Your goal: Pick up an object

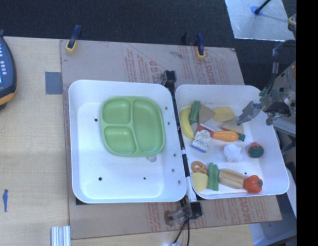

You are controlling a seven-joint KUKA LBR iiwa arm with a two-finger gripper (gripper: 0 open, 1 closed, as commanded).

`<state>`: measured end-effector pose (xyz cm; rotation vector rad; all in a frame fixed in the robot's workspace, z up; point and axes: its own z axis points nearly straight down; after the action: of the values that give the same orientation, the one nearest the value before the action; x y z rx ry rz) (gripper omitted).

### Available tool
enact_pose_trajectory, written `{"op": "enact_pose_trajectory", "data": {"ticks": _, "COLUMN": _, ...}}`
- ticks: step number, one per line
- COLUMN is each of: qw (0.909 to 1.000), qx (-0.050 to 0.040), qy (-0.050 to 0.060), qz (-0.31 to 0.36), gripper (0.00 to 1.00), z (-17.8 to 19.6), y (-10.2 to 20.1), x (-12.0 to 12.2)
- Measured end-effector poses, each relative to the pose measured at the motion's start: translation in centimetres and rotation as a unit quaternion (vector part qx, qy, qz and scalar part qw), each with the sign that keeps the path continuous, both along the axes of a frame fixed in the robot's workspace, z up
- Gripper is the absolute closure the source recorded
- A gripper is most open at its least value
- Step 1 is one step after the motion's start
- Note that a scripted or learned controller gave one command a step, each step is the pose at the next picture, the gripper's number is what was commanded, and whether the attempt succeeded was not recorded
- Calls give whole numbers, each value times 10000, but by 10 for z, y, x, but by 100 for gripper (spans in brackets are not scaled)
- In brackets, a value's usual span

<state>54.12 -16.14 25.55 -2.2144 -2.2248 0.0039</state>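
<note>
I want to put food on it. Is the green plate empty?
Empty. The green plate in the left bin shows three bare compartments.

Toy foods crowd the right bin [261, 188]: a banana [186, 123], a carrot [226, 135], a tomato [253, 184]. A small carton [201, 139], perhaps milk, lies near the carrot.

I see two glossy white plastic bins [123, 188], a matt green plastic divided plate [133, 126], plastic-looking toy food [226, 135], all on printed brown cardboard [148, 60] over a pale wood bench [30, 152]
</note>
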Motion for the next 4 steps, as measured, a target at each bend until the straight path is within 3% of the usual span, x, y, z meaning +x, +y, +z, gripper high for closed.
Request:
{"op": "enact_pose_trajectory", "data": {"ticks": 1, "qw": 10000, "qx": 14, "qy": 62, "qz": 11, "gripper": 0, "z": -161, "y": 3, "x": 21}}
{"op": "enact_pose_trajectory", "data": {"ticks": 2, "qw": 10000, "qx": -4, "qy": 11, "qz": 6, "gripper": 100, "z": -141, "y": 0, "x": 24}}
{"op": "enact_pose_trajectory", "data": {"ticks": 3, "qw": 10000, "qx": -27, "qy": -68, "qz": 10, "gripper": 100, "z": -64, "y": -34, "x": 94}}
{"op": "enact_pose_trajectory", "data": {"ticks": 4, "qw": 10000, "qx": -4, "qy": -8, "qz": 7, "gripper": 0, "z": -69, "y": -32, "x": 90}}
